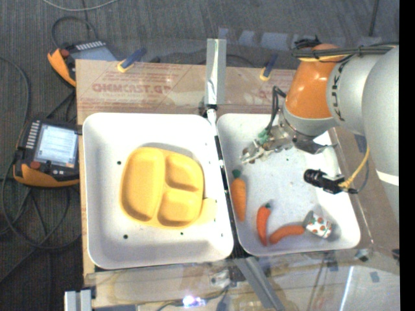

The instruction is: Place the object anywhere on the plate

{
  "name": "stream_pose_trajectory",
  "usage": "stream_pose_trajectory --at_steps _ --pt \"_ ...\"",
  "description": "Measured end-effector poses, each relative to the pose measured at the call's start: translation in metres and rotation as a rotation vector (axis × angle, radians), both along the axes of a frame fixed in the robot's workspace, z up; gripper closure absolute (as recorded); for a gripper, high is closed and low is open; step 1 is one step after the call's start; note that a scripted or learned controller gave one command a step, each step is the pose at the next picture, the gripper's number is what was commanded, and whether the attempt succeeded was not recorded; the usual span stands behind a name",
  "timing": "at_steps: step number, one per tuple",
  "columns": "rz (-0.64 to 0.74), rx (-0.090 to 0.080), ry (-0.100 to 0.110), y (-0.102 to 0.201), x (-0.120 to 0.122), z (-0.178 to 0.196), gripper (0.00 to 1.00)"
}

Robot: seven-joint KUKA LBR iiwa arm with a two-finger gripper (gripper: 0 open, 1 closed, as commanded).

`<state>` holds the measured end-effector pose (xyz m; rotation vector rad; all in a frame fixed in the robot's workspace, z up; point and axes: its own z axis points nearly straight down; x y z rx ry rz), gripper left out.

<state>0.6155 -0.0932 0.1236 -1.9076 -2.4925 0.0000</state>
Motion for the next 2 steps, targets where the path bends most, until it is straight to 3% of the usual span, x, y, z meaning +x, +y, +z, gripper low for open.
stream_pose_trajectory --at_steps 1,2 --pt "0.191 -0.003 -0.002 0.086 0.053 0.06 1.0" --pt "0.456 -0.001 -0.003 0.17 0.053 0.067 1.0"
